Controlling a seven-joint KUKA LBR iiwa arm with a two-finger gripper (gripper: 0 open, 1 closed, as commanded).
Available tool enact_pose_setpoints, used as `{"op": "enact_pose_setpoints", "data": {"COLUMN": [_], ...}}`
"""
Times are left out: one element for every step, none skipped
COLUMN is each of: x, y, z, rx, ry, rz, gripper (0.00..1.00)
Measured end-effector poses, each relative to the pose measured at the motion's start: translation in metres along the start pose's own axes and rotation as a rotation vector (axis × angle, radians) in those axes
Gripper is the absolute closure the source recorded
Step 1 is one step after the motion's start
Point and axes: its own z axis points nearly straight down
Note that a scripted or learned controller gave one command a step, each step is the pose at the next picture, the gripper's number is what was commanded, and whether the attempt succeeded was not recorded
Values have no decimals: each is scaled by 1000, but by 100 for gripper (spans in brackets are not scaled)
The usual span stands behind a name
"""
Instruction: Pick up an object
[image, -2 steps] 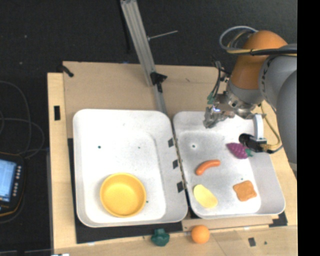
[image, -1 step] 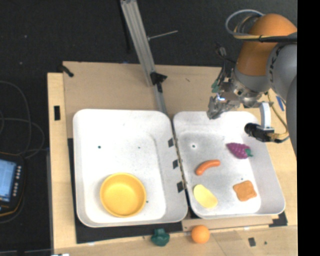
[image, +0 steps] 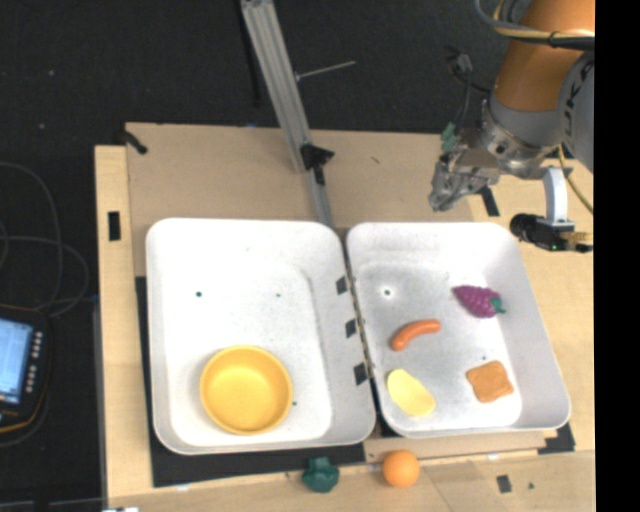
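Note:
In the right bin (image: 525, 290) lie a purple bunch of grapes (image: 477, 299), an orange sausage (image: 414, 333), a pale yellow piece (image: 409, 392) and a brown toast-like square (image: 489, 381). A yellow bowl (image: 245, 389) sits in the left bin (image: 240, 260) near its front. My gripper (image: 452, 192) hangs above the bench just behind the right bin's far edge, well back from the grapes. Nothing shows between its fingers.
An orange ball (image: 400, 468) and a small dark green object (image: 320, 474) rest on the bench in front of the bins. A slanted metal pole (image: 285, 95) rises behind the bins. A tablet (image: 15, 365) lies off the bench at the left.

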Motion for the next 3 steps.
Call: {"op": "enact_pose_setpoints", "data": {"x": [58,112,159], "y": [-15,-25,-35], "z": [15,14,18], "rx": [10,9,10], "ry": [2,3,2], "rz": [-2,-3,-3], "gripper": [100,100,100]}}
